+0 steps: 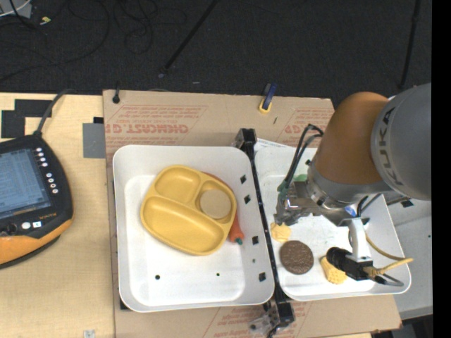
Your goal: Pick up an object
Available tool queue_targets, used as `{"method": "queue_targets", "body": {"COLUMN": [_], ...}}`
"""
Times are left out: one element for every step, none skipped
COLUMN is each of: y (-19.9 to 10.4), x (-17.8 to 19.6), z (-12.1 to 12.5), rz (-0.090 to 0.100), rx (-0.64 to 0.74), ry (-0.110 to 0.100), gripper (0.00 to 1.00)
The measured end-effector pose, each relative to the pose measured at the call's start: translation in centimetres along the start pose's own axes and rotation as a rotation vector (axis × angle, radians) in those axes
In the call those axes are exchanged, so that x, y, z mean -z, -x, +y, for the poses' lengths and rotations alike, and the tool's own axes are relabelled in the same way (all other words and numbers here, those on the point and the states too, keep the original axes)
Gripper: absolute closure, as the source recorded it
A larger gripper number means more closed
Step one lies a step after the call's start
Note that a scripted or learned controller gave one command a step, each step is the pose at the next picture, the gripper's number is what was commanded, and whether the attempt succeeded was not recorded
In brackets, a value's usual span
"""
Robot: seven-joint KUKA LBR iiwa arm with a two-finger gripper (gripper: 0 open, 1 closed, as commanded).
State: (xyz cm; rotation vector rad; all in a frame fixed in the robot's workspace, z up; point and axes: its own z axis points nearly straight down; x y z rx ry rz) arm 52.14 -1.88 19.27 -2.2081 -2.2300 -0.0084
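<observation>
The fingers (pixel 285 213) reach down in the right bin (pixel 394 238), whether open or closed I cannot tell; a yellow block (pixel 280 232) lies just below, at six o'clock, a brown disc (pixel 297 257) beyond it at five o'clock

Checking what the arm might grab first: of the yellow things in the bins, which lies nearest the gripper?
The small yellow piece in the right bin, just below the gripper. The yellow divided plate lies in the left bin; the corn-like piece sits farther off.
</observation>
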Motion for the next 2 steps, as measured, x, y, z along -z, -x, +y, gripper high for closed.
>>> {"method": "queue_targets", "body": {"y": [0.0,-4.8], "x": [13.0,22.6], "z": [-4.4,-4.4], "rz": [-0.004,-0.004], "rx": [-0.009,-0.005], "ry": [0.007,0.007], "gripper": [1.0,1.0]}}
